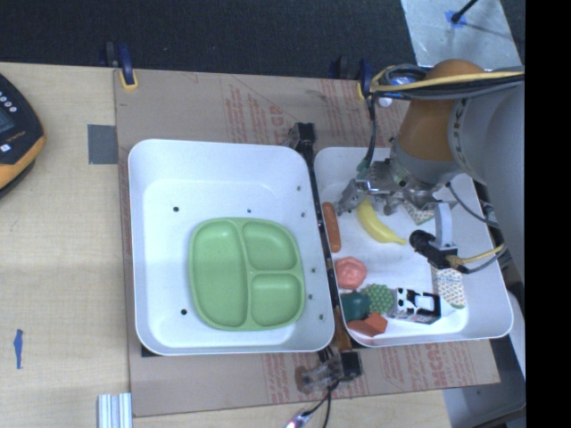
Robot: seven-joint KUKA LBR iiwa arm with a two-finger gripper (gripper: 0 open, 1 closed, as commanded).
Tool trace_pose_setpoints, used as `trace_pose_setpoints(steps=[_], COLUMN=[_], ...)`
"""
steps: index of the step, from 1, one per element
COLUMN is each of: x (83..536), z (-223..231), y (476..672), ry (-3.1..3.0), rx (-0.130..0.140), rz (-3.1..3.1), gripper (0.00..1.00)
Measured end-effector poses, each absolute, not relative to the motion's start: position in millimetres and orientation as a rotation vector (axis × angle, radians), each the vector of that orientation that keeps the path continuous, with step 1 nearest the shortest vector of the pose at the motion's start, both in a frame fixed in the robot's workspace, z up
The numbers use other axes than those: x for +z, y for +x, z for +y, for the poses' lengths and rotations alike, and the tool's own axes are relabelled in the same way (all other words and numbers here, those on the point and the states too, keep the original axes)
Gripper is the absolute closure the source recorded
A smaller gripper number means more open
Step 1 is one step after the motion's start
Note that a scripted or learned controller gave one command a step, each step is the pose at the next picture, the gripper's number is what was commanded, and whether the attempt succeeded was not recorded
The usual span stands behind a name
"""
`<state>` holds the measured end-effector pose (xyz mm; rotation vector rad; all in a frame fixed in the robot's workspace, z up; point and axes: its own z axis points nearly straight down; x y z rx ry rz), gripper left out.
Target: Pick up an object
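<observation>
Brown cardboard covers the wooden bench (pixel 62 266) under both bins, and dark floor runs behind. You cannot read much at the gripper (pixel 385 194): its metal parts hang low over the far end of the right bin (pixel 486 324), and the grey arm (pixel 473 141) with its orange band covers that bin's far right corner. How the tool stands, and whether it has hold of anything, cannot be told from here.

Measure the rest from the banana (pixel 379 226), which lies just under the gripper. A sausage (pixel 332 227) lies to its left along the wall between the bins. Toward you from the banana sit a pink lump (pixel 350 272), a green block (pixel 356 305), an orange piece (pixel 368 325) and a black-and-white toy (pixel 417 304), crowded close together. A black cable fitting (pixel 428 246) crosses to the banana's right.

Left of the banana, the left bin (pixel 156 172) holds a green divided plate (pixel 247 273). A yellow-edged device (pixel 16 141) is cut off at the far left.
</observation>
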<state>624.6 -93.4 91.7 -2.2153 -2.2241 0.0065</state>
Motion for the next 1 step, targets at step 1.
trace_pose_setpoints(steps=[1], x=[102.3], z=[-94.3], y=[624.8], ry=[-2.212], rx=[0.010], rz=[-2.227], gripper=[1.00])
